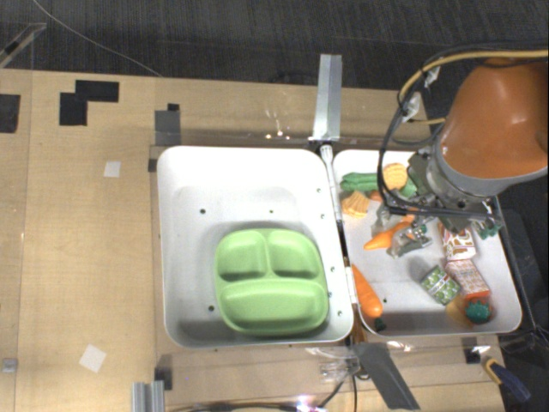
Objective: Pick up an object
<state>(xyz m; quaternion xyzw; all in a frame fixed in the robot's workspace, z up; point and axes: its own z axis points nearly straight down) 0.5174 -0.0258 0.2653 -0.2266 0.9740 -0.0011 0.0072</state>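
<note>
Orange-banded grey arm, black and yellow cables.

Green tray looks like smooth, slightly glossy plastic; white bins are matt plastic, and the tabletop is pale wood.

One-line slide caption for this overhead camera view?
Arm hangs over right bin of toy food, hand beside an orange carrot; green tray in left bin.

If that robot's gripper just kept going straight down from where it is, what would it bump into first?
Probably the small orange carrot lying just beside the gripper in the right bin, or the bin floor next to it. The slanted view leaves depth uncertain.
</note>
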